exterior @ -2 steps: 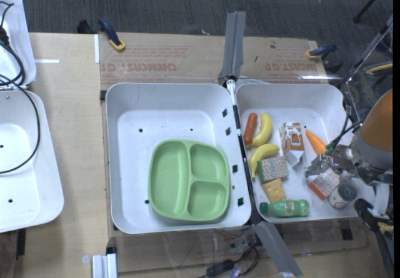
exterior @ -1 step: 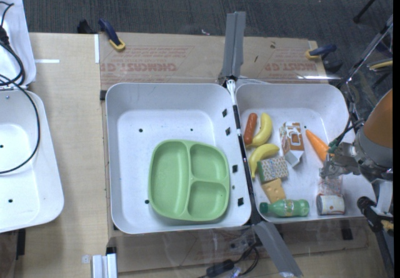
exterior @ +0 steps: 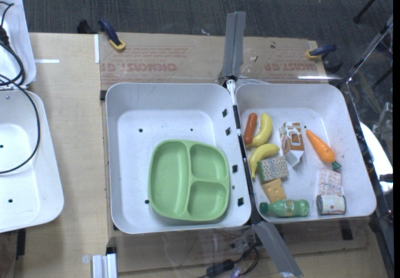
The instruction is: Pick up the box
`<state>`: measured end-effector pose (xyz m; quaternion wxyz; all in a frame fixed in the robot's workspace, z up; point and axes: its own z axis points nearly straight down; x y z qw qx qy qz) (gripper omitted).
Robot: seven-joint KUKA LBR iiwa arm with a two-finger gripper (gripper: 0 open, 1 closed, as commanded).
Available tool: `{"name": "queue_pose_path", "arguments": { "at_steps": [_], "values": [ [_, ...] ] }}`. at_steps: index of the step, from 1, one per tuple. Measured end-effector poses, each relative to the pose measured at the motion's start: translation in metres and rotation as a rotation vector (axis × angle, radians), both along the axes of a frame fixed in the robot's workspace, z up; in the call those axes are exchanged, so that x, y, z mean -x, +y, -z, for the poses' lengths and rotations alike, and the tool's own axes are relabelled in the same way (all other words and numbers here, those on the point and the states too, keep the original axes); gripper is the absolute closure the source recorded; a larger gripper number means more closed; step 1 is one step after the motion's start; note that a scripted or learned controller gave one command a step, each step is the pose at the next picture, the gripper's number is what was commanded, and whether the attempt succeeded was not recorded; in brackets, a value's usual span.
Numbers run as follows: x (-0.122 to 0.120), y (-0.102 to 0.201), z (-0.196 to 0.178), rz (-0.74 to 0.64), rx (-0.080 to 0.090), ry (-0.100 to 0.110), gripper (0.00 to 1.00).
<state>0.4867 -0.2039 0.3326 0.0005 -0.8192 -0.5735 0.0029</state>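
Right bin (exterior: pixel 347 110) centre: box (exterior: pixel 292 141), white-and-orange carton, between curved yellow bananas (exterior: pixel 265 130) and tapered orange carrot (exterior: pixel 322 147) | gripper: open or closed, cannot tell | left bin (exterior: pixel 128 139): smooth green three-compartment plate (exterior: pixel 189 180)

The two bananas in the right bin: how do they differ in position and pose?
The upper banana lies steeply, close to upright in the view, its side against the hot dog. The lower banana lies at a shallower slant, its low end near the divider and its upper end beside the box, with the sponge just below. Both are yellow, curved, and sit in the right bin.
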Motion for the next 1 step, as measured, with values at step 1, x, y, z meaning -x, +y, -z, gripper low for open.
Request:
{"name": "queue_pose_path", "arguments": {
  "at_steps": [1],
  "values": [
    [0.0098, 0.0668, 0.2437, 0.027, -0.004, 0.0, 1.0]
  ]
}}
